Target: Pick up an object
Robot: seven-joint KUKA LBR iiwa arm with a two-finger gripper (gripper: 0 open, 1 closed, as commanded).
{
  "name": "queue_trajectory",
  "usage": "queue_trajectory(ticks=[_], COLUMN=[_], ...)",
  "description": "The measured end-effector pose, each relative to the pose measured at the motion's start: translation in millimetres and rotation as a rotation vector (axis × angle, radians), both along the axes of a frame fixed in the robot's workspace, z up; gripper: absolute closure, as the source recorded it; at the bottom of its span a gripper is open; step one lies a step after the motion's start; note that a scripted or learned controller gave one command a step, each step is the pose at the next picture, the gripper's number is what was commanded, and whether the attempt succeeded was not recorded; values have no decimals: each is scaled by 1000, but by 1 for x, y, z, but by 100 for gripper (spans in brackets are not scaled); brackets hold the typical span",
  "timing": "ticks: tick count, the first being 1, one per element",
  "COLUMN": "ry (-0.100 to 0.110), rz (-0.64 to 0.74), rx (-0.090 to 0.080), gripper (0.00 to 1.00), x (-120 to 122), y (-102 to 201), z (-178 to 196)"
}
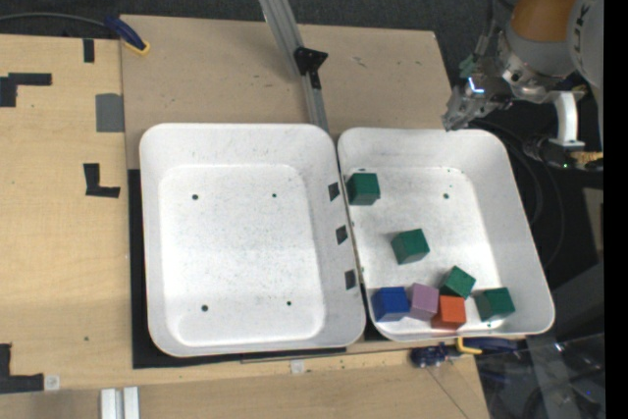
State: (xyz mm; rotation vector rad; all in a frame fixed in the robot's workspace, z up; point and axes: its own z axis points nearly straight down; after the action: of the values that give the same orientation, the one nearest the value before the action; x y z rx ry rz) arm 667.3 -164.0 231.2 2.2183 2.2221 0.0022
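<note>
My gripper hangs just outside the far right corner of the right bin, above the bench edge and well apart from every block; at this slant and size I cannot tell what state the tool is in, and nothing shows between it and the bin. All candidate objects lie in the right bin: a dark green cube near the far left wall, standing alone; a second green cube near the bin's middle, also alone and turned slightly off square to the walls; and a crowded group along the near wall made up of a blue cube, a mauve cube, an orange cube, a green cube and another green cube close to the near right corner. The left bin sits beside it. I judge these blocks to be small, rigid and light, probably foam or painted wood, with flat parallel faces that should seat well against the pads and little risk of damage; smooth faces could slip if caught on an edge. The best target in my estimate is the middle green cube, since it has free space on all sides: descend centred over it, align to its rotated faces, and close across two opposite flat sides. The clustered blocks touch or nearly touch and leave poor clearance for entry
</note>
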Motion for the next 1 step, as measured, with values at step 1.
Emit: queue_trajectory(ticks=[1], ry=[4], rz=[5], rx=[1], gripper=[100], x=[-4], y=[59], z=[-7])
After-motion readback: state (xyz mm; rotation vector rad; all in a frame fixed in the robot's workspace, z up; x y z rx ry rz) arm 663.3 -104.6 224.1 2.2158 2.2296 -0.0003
